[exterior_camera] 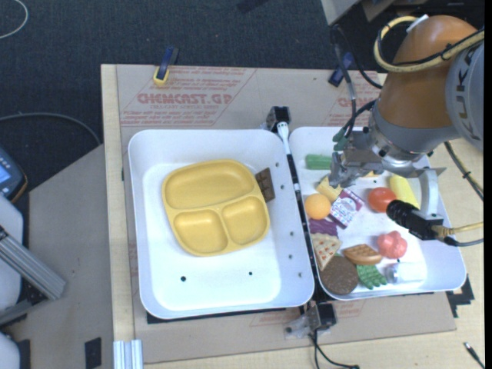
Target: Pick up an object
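Note:
My gripper (344,172) hangs low over the upper middle of the right bin (453,261), just above a small yellow piece (328,188) and next to a green piece (317,161). Below it lie an orange ball (317,206), a pink-and-white packet (347,206) and a purple piece (323,226). To its right sit a red tomato-like toy (380,198) and a yellow banana-like toy (403,190). The arm's wrist hides the fingers.
The left bin (146,229) holds a yellow three-part tray (214,206) with a small brown block (265,183) at its right rim. Lower in the right bin lie a waffle slice (325,247), a brown cookie (338,277), a hot dog (362,254), a pink toy (392,244) and green leaves (373,277).

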Available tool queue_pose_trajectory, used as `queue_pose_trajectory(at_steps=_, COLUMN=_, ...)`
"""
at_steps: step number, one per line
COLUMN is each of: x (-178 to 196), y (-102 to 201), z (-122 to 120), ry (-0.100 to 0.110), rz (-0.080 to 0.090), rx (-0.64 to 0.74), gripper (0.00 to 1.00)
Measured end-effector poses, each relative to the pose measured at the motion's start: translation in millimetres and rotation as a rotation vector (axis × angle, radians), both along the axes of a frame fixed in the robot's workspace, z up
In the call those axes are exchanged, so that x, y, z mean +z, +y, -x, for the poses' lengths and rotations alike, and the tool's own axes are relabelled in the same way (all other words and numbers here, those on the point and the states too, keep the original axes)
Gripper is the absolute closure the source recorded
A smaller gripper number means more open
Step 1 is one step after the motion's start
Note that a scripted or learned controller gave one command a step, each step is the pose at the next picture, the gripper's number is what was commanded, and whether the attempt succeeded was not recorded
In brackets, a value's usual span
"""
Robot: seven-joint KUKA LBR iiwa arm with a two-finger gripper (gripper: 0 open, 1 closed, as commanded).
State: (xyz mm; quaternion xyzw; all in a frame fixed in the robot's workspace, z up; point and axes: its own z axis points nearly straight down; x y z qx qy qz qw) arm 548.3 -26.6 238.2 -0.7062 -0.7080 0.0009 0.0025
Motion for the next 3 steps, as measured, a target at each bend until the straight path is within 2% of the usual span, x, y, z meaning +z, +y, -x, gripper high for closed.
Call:
queue_pose_trajectory(at_steps=1, x=-6.0, y=29.7, z=45.3, ry=0.002, rz=0.0, rx=0.0, gripper=1.0)
queue_pose_trajectory(at_steps=2, x=-23.7, y=34.9, z=35.9, ry=0.001, rz=0.001, rx=-0.002, gripper=1.0)
queue_pose_trajectory(at_steps=3, x=-5.4, y=31.1, z=44.9, ry=-0.007, rz=0.002, rx=-0.004, gripper=1.0)
